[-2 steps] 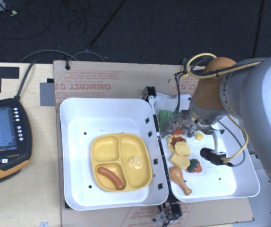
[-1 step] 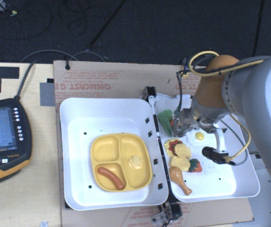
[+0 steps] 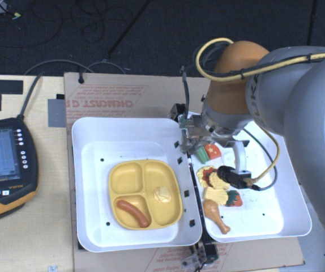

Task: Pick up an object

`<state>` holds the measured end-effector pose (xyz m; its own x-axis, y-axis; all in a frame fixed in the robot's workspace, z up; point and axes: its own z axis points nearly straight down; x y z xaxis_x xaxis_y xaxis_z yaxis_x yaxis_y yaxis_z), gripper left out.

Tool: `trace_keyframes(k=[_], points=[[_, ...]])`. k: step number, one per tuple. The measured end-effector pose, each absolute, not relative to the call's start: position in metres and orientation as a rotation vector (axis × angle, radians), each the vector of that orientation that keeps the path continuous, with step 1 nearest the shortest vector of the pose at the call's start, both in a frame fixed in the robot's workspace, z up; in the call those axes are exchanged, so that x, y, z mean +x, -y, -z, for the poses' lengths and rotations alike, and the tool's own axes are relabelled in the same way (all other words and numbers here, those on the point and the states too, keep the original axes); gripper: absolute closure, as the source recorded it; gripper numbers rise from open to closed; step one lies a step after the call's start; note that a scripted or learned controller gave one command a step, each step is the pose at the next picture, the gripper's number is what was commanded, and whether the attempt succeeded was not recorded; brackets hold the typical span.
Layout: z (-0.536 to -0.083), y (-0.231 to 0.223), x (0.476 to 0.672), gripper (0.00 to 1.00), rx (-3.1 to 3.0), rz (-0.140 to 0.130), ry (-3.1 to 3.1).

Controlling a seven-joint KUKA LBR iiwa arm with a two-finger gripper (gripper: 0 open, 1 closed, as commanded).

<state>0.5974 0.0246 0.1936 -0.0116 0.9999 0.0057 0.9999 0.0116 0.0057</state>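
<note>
Now the hand (image 3: 199,143) hangs over toy food (image 3: 219,188) piled center-right in the right bin (image 3: 287,220); can't tell its grip. Best drop straight, pinch one piece, e.g. the chicken leg (image 3: 214,213).

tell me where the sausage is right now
The sausage lies in the front compartment of the yellow divided plate, inside the left bin of the camera view.

You see glossy white plastic bins (image 3: 89,152), a smooth yellow plastic divided tray (image 3: 129,177), shiny plastic toy sausage (image 3: 133,213), matt brown cardboard (image 3: 123,92) beneath.
</note>
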Motion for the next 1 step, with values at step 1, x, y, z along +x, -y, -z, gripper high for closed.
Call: trace_keyframes(k=[1], points=[[-0.3771,-0.0213,0.5395,1.00,-2.225,0.017,2.228]])
